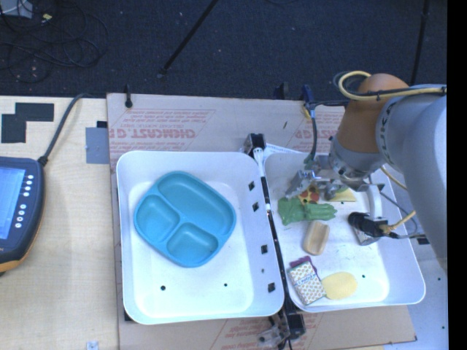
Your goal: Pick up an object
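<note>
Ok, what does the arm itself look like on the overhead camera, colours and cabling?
The arm is a thick, rounded grey casing. Above the wrist sits a smooth orange band, with a yellow cable looping over it. The gripper is a small silvery metal assembly; finer detail is blurred.

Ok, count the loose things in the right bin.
4 clear: a green toy in the middle, a tan piece just below it, a checkered packet near the front edge, a yellow lump beside that. The gripper may hide more.
</note>
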{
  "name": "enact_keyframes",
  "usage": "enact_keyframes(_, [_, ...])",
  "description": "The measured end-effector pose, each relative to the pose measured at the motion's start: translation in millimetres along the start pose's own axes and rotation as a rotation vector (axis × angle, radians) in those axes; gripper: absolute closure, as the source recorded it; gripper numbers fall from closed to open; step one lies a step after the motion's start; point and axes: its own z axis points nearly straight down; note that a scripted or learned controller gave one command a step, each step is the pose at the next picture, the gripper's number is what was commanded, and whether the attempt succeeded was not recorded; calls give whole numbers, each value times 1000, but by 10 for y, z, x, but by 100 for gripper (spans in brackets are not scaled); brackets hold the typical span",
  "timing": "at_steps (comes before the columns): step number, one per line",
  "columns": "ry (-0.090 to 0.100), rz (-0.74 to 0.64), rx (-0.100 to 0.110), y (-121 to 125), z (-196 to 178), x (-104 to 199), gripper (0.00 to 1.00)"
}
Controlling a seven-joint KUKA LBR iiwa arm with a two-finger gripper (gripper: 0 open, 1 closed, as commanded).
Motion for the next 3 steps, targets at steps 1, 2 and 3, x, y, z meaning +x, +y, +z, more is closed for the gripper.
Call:
enact_keyframes(1, [-5,0,-7,-932,2,-22,0])
enact_keyframes(2, [-7,-5,-10,-446,8,407,0])
enact_keyframes(3, [-4,-1,-7,-453,-91,392,100])
